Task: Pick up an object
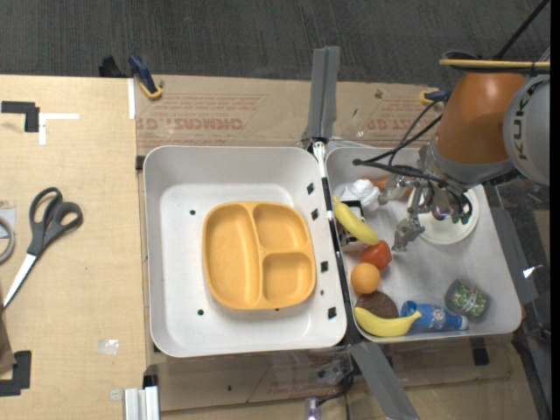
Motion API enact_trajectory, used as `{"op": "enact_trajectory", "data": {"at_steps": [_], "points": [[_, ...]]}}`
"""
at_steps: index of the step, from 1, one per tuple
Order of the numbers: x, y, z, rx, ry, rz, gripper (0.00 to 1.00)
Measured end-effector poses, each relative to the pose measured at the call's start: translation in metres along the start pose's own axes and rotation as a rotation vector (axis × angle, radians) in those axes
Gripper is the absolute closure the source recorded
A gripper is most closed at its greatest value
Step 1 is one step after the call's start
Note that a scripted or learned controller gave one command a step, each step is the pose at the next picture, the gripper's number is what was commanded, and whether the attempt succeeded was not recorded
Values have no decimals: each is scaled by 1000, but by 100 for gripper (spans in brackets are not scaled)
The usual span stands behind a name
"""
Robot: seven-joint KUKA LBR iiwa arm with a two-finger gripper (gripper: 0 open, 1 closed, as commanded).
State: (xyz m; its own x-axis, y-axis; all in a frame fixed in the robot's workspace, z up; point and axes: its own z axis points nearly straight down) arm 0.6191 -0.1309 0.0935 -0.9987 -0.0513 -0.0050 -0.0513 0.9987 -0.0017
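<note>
The right bin (490, 261) holds several objects. A banana (354, 221) lies by its left wall, with a red tomato-like fruit (378, 255) and an orange (366, 278) below it. A second banana (385, 322), a brown lump (378, 304), a blue bottle (433, 316) and a green can (466, 298) sit along the front. A white crumpled item (359, 192) is at the back left, and a white round dish (457, 224) is partly under the arm. My gripper (422, 219) hangs open over the bin's middle, right of the tomato-like fruit, holding nothing.
The left bin (166, 261) holds a yellow divided plate (260, 255). Scissors (44, 226) lie on the wooden bench at far left. A blue clamp (144, 77) sits at the back, near the cardboard. A grey divider bar (322, 94) stands between the bins.
</note>
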Motion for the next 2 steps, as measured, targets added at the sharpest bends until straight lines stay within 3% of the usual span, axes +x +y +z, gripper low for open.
{"op": "enact_trajectory", "data": {"at_steps": [1, 2], "points": [[101, -1, 1, -1, 3, 19, 0], [19, 27, 0, -1, -1, 12, 0]]}}
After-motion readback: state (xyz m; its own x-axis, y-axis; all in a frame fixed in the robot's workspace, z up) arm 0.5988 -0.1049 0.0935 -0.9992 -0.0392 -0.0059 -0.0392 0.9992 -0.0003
